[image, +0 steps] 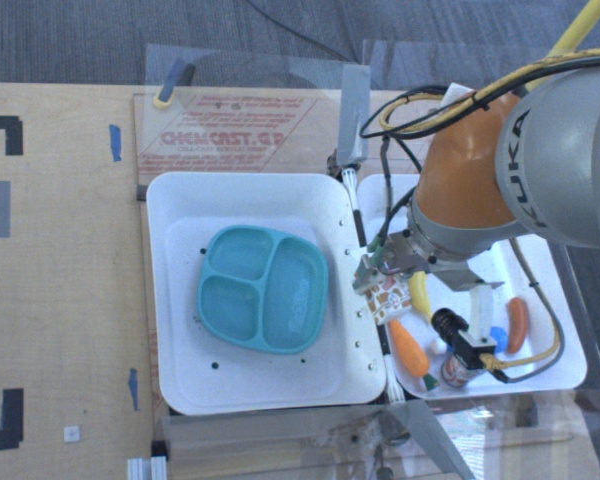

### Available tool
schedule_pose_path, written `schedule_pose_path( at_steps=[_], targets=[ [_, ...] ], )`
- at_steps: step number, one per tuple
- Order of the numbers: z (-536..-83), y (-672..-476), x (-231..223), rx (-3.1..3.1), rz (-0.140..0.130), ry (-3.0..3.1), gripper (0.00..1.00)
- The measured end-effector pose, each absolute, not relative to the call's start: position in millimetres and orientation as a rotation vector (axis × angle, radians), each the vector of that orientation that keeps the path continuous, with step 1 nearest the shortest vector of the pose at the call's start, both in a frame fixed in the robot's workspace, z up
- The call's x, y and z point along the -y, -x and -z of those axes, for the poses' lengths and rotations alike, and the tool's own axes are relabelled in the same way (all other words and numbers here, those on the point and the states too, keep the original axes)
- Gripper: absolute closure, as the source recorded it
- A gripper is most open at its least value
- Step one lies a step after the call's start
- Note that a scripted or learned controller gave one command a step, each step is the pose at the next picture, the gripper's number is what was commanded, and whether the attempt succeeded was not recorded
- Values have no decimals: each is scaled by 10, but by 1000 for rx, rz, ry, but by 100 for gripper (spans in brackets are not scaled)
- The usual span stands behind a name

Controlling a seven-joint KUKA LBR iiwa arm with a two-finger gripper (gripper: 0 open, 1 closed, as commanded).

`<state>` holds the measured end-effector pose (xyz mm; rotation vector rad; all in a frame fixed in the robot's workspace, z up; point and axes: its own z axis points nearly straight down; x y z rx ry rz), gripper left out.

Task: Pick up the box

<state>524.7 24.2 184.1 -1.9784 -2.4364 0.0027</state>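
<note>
My arm reaches over the right bin (570,368), and my hand (380,273) sits low at its left wall, right above the box (386,298), a small printed carton lying against that wall beside a yellow banana (418,293) and an orange carrot (410,348). I cannot tell from here how the hand is set. I judge this the approach or grasp step; next I need a firm hold on the box, then a straight lift clear of its neighbours. The left bin (180,218) holds a blue divided plate (263,289). The wooden desk (60,268) carries blue tape marks; grey carpet lies beyond.
</note>
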Motion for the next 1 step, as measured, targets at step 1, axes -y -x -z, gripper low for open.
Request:
schedule_pose_path(
  at_steps=[1],
  targets=[
    [-1981, -4783, -832, 2310, -5, 2122, 100]
  ],
)
